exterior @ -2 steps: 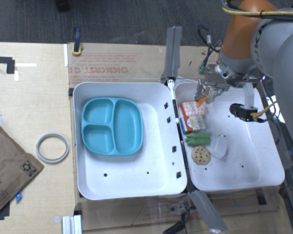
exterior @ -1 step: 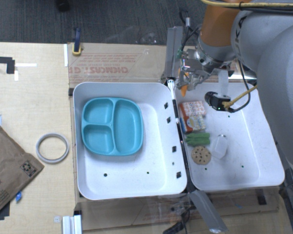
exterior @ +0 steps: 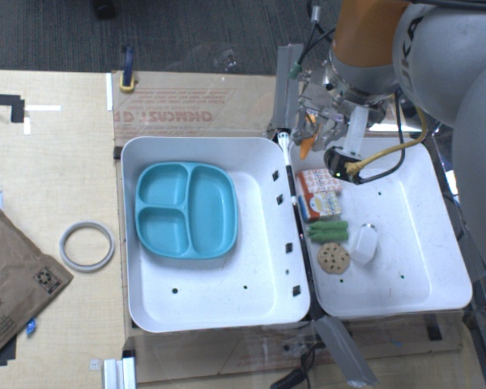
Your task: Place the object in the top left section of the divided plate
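From here, the light-blue three-section plastic plate (exterior: 186, 211) sits bare in all its sections. My gripper (exterior: 324, 132) hangs well right of it; I cannot tell whether it grips anything. Candidate objects lie right of the plate, unplaced.

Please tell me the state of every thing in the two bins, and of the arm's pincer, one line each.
Divided plate: flat in left bin, compartments bare.
Snack box: lying flat, right bin.
Green item: lying below the box.
Cookie: flat, below the green item.
White object: lying beside the cookie.
Pincer: above the right bin's top left corner.
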